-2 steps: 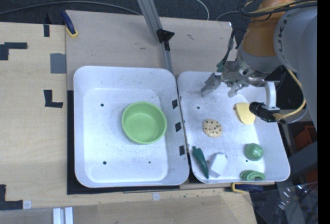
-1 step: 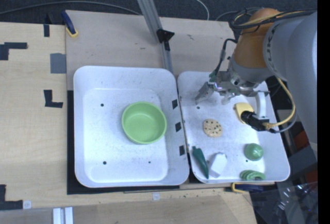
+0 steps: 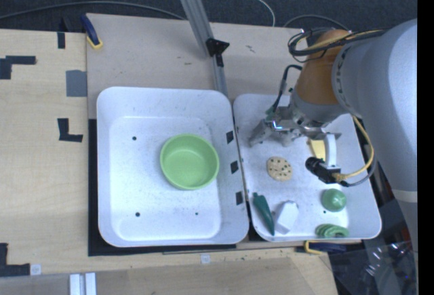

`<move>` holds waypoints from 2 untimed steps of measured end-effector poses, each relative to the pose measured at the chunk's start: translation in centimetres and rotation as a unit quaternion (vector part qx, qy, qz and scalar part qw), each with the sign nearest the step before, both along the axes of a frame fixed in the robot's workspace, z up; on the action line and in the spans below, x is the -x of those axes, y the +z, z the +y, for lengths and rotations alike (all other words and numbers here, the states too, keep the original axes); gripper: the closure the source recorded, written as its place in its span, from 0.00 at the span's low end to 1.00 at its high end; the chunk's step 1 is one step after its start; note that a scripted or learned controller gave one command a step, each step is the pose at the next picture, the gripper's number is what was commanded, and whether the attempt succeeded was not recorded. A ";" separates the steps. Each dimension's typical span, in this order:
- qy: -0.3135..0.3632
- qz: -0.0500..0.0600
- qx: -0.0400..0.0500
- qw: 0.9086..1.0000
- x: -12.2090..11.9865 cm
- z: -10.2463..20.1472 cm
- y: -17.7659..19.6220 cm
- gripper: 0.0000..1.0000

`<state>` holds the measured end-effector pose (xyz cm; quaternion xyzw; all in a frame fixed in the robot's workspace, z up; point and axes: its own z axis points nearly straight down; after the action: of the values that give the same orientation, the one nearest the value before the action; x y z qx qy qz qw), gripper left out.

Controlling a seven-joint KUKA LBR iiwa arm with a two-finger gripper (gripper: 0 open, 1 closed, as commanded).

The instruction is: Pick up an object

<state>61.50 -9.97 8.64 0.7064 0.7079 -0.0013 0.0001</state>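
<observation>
Arm [image 3: 380,83] comes in from the right, grey bulk over the right bin's far edge, orange band above the wrist. Left bin [image 3: 122,219] holds just a green bowl [image 3: 189,161], upright, near centre. Right bin [image 3: 369,222] holds the small stuff: cookie [image 3: 279,168] mid-bin, dark green wedge-like piece [image 3: 262,212] near the front left, white block [image 3: 286,215] just beside it, green round item [image 3: 333,200] and a flat green piece [image 3: 332,230] at front right, yellow piece [image 3: 317,148] under the wrist.

Gripper [image 3: 266,132] sits low in the right bin's back-left area, fingers spread apart, nothing between them. Likely target is the cookie, just in front of the gripper and apart from it.

Cookie is round and flat, so no real long axis or pointing direction; face up.

Risks, as a guess: flat cookie gives the fingers little edge to grab, so they may close over it or skid it away. Bin wall close on the left could block one finger. Cables trailing near the wrist could snag.
</observation>
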 end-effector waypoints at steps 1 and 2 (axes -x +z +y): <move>0.000 0.001 -0.001 1.000 0.0 0.1 1.1 1.00; 0.000 -0.002 -0.001 1.000 -1.0 0.0 5.9 1.00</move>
<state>62.46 -9.99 14.58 0.7066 0.7076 0.0007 0.0011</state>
